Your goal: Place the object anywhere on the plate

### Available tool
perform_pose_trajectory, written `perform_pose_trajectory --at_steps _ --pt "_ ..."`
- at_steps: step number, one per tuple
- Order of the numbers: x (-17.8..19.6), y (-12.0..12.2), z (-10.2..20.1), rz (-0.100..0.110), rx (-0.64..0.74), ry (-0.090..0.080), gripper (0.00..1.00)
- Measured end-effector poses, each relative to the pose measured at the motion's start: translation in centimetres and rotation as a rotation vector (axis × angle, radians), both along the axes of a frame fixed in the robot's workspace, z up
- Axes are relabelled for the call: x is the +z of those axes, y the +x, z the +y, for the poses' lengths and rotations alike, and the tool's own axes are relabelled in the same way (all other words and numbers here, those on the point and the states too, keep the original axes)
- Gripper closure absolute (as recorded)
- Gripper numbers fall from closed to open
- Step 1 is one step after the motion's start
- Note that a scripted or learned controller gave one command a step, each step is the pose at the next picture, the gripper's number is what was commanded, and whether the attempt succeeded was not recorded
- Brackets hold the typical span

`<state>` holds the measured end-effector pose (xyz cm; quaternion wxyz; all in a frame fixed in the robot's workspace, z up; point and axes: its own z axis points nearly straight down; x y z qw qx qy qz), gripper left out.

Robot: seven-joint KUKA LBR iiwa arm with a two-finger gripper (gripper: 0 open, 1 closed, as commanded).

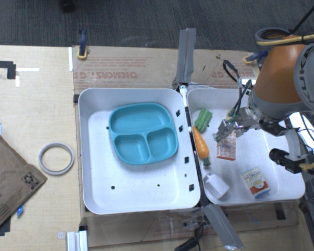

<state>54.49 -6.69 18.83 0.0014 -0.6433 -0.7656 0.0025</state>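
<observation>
A teal plate (143, 133) with three compartments lies in the left bin (94, 156), with nothing on it. My gripper (226, 131) hangs over the right bin (282, 192), its tip right at the top edge of a red and white packet (226, 149). The packet's top is partly covered by the gripper, so contact cannot be judged. An orange carrot (201, 143) lies just left of the packet, by the bins' shared wall. A green vegetable (203, 120) lies above the carrot.
A white cup (215, 186) lies on its side at the right bin's front left. A small carton (255, 182) lies at its front right. On the bench to the left sit a tape ring (56, 158) and a brown paper bag (8, 179).
</observation>
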Motion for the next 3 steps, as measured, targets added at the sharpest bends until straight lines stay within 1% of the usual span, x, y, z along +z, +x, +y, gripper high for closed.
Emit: perform_pose_trajectory --at_steps 1,2,3 --pt "2.4 3.1 7.8 -0.001 0.005 0.000 1.00" --pt "-0.1 6.8 15.7 -0.001 0.342 0.001 1.00" --pt "0.0 6.8 15.7 -0.001 0.343 0.001 0.00"
